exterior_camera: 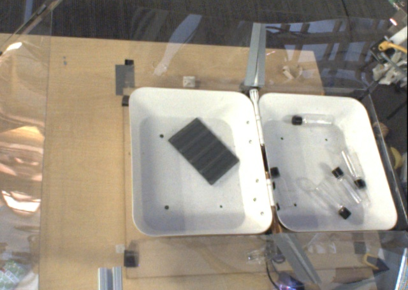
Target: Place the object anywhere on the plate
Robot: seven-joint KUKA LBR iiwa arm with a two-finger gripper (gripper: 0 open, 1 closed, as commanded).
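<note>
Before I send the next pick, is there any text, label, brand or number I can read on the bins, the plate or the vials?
None is readable.
Dark ribbed plate in the left bin: no print visible.
Clear black-capped vials in the right bin: too small and blurred to show any labels.

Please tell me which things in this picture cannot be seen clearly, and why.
- Clear vials in the right bin, camera view: transparent bodies overlap, so their exact count is unclear.
- Dark ridged plate in the left bin: too small to tell the material.
- Arm hardware: cut off by the edge.
</note>
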